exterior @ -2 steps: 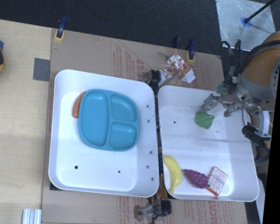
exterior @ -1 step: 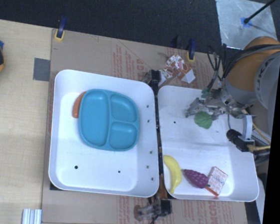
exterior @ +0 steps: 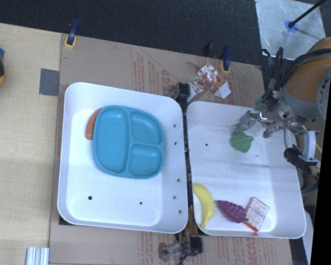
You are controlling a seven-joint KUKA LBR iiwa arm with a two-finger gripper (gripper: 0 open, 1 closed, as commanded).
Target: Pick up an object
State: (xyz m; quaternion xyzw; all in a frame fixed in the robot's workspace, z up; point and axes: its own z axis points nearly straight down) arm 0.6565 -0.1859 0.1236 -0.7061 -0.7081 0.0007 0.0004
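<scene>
Near edge of the right bin (exterior: 278,189): one yellow banana (exterior: 204,203) against the left wall, one purple grape bunch (exterior: 231,211) just beside it, and one small red-and-white carton (exterior: 256,213) touching or nearly touching the grapes on their right. Left bin (exterior: 72,166): one blue divided plate (exterior: 130,141), lying flat toward the far half, with an orange item (exterior: 90,124) tucked at its left edge, mostly hidden. Far part of the right bin: one green object (exterior: 241,142), possibly a leafy toy vegetable, resting on the bin floor. Gripper (exterior: 258,125): positioned just above and behind the green object, fingers spread apart, one tip near the object's upper edge, nothing held between them. Beyond the bins: one crumpled red-and-white wrapper (exterior: 210,80) on the brown cardboard sheet (exterior: 125,65).
</scene>
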